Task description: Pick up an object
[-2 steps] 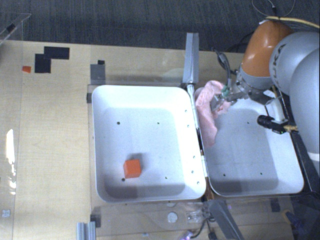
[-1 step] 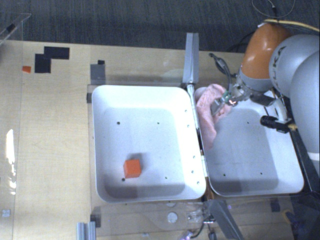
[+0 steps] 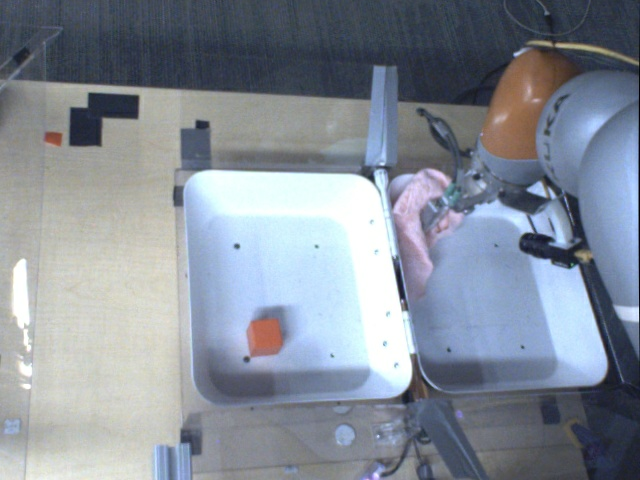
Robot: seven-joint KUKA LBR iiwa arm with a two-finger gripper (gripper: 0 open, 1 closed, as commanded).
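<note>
Hemmed just left of the tool by pink cloth against the bin wall, with open white floor below and beyond.

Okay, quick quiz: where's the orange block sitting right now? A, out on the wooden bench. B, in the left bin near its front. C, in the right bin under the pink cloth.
B: the orange block lies on the left bin's floor, toward the near-left corner.
</note>
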